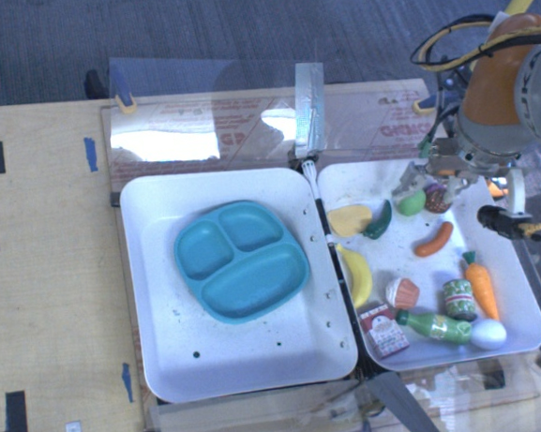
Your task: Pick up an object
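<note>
While the gripper [434,179] hangs over the right bin's [533,314] far end, I cannot tell its finger state; the green toy [410,204] lies just left.

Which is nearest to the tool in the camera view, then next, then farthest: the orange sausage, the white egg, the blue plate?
Measured from the tool:
1. Orange sausage, right bin, just below it.
2. White egg, right bin's near corner.
3. Blue plate, left bin.
</note>
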Available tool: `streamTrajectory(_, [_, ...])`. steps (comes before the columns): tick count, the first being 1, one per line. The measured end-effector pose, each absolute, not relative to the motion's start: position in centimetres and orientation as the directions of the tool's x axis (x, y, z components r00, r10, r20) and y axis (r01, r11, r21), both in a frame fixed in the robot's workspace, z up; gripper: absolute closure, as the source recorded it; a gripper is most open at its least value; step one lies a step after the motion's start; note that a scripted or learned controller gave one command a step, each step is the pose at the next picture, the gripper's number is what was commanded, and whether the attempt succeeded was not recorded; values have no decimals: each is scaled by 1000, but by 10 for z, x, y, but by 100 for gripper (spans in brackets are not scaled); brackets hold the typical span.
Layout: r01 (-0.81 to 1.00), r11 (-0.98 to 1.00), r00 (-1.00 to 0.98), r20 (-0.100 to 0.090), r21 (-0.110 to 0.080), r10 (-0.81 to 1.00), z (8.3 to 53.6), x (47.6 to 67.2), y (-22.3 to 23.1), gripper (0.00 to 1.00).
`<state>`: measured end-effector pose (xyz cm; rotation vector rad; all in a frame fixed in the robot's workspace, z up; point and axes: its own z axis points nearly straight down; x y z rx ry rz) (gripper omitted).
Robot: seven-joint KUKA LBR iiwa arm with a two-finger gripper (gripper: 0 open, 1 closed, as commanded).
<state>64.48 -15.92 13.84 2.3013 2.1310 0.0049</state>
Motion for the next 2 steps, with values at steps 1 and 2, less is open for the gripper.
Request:
streamTrajectory(1, [1000, -13, 13, 5, 10, 1000, 93, 645, -204, 0])
streamTrajectory(2, [1000, -31, 31, 7, 5, 999, 88, 616, -202, 0])
